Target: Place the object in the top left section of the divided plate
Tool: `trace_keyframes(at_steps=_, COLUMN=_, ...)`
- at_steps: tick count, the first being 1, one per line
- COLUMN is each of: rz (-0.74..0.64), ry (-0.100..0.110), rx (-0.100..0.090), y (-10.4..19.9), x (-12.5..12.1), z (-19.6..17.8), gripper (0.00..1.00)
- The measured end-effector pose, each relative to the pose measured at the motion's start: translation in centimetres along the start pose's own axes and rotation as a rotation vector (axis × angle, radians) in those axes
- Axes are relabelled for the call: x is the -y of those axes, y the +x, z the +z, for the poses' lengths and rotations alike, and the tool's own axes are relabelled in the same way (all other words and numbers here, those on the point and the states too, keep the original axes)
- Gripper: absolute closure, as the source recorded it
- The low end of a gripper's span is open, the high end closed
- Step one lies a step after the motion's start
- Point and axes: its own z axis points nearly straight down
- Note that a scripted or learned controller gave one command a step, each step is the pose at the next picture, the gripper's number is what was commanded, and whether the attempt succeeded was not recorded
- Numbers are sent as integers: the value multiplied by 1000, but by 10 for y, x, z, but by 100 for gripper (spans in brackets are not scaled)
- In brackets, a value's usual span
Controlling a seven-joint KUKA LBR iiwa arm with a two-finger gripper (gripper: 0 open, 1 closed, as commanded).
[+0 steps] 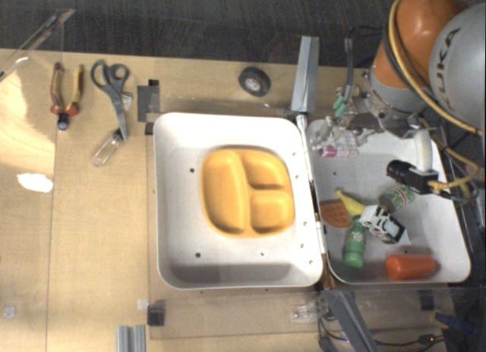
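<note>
The yellow divided plate [222,191] lies in the middle of the left white bin [178,214], with one long section on its left and two small ones on its right. No object rests in any of its sections. The gripper [336,136] hangs over the top left corner of the right bin [448,229], below the grey and orange arm [425,32]. Nothing can be made out in it. In the right bin lie a green bottle [354,243], a yellow banana [350,202], a brown piece [334,214], an orange-red object [410,266], a green can [400,196] and a white and black item [382,223].
On the bench to the left lie scissors [114,96] and red-handled pliers [64,92]. A black tape roll [254,80] sits behind the left bin. A grey metal post [305,73] stands between the bins at the back. Cables [414,172] hang over the right bin.
</note>
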Motion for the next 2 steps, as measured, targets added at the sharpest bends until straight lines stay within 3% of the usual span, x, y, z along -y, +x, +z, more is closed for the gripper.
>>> trace_keyframes(at_steps=1, rz=204, ry=3, rx=-3, y=73, x=-9, z=57, gripper=100)
trace_keyframes(at_steps=2, rz=203, ry=2, rx=-2, y=73, x=-9, z=57, gripper=0)
